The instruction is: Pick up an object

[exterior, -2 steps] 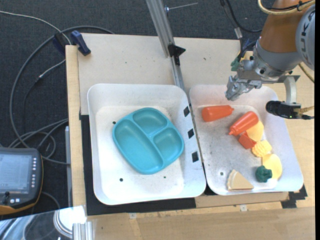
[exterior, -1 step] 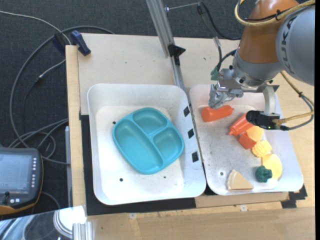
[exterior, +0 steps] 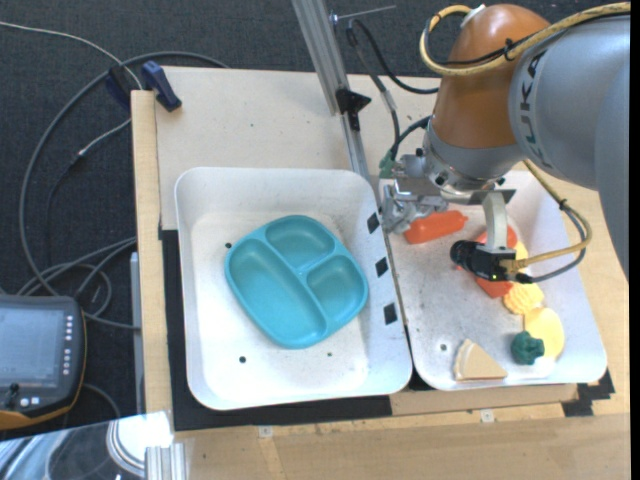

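Just up and to the left of the elongated orange plastic piece [exterior: 435, 227], you have the pincer [exterior: 403, 200] low over the right-hand shallow white bin [exterior: 440, 308], close to the wall it shares with the left-hand white bin [exterior: 190, 268]. You cannot tell from this angle whether the pincer is released or clenched, and nothing can be seen gripped in it. The orange piece lies flat on the bin floor, very near the pincer; whether they touch is unclear.

Your grey arm [exterior: 575, 78] enters above and to the right of the orange piece. It bends downward at the rounded orange band [exterior: 480, 68], so the wrist points almost straight down beside that piece.

To the right of the orange piece sits a small red-orange rounded toy [exterior: 506, 238]. Below and to the right of it come a ridged yellow piece [exterior: 522, 296], a smooth yellow lump [exterior: 546, 328] and a small dark green knobbly toy [exterior: 527, 347]. Directly below it, well apart, lies a tan triangular wedge [exterior: 478, 362].

Left of the orange piece, across the shared wall, a turquoise divided plastic plate [exterior: 296, 280] rests in the left-hand bin on the pale counter [exterior: 250, 118].
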You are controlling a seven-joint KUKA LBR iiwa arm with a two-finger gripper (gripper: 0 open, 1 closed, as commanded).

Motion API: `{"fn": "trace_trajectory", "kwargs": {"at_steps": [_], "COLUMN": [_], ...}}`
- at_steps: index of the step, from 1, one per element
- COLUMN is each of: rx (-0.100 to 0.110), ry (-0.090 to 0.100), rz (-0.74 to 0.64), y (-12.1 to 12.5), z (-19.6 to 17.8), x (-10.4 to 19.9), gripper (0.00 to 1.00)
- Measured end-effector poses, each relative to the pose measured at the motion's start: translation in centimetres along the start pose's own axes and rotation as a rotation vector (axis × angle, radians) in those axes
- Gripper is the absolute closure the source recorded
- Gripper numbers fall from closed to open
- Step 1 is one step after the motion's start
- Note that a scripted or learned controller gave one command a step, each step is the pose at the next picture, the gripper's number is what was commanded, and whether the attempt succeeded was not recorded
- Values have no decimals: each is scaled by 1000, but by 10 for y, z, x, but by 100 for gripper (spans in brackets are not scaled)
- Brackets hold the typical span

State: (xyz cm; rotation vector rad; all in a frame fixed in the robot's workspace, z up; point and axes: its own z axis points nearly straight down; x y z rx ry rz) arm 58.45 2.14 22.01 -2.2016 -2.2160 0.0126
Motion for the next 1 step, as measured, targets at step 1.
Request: {"fn": "trace_trajectory", "kwargs": {"at_steps": [1], "rx": [2], "ry": [-1], "rz": [1], "y": [-15], "z": [1], "x": [45], "gripper": [100]}}
